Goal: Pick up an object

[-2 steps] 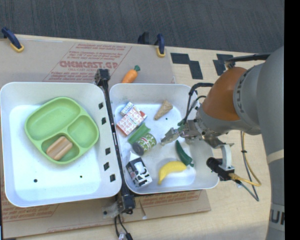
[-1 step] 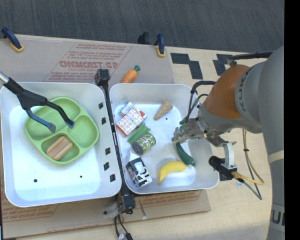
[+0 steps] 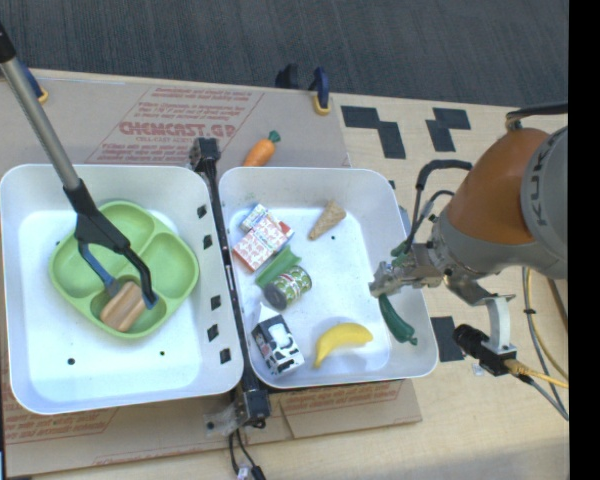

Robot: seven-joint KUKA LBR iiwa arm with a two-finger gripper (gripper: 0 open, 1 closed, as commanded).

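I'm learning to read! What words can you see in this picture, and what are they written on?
"CHEMCAST GP": big red letters on the brown paper sheet behind the bins.
Smaller red lines above and below it on that sheet: too blurred to read.
Red and white carton in the right bin: print too small to read.
Green can: label too blurred to read.
Black and white box: markings too small to read.
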